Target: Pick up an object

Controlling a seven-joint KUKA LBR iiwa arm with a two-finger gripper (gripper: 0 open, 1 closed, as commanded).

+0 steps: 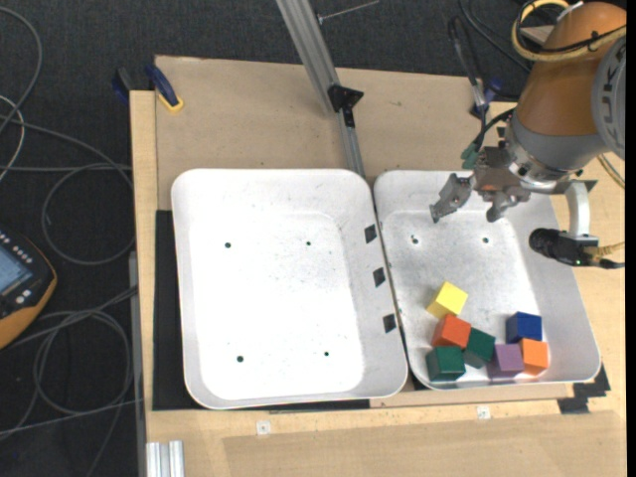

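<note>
Several small cubes lie clustered at the near end of the right bin [497,266]: a yellow cube [450,299], a red-orange cube [455,331], two green cubes [480,345] [446,364], a purple cube [508,358], a blue cube [524,326] and an orange cube [536,354]. My gripper [467,211] hangs over the far end of that bin, well away from the cubes. It is open, its fingers spread with nothing between them.
The left bin [268,286] sits beside the right one, with black clips along the shared edge. A slanted metal pole [318,63] rises behind the bins. Cables and a handheld device [20,281] lie on the floor at left.
</note>
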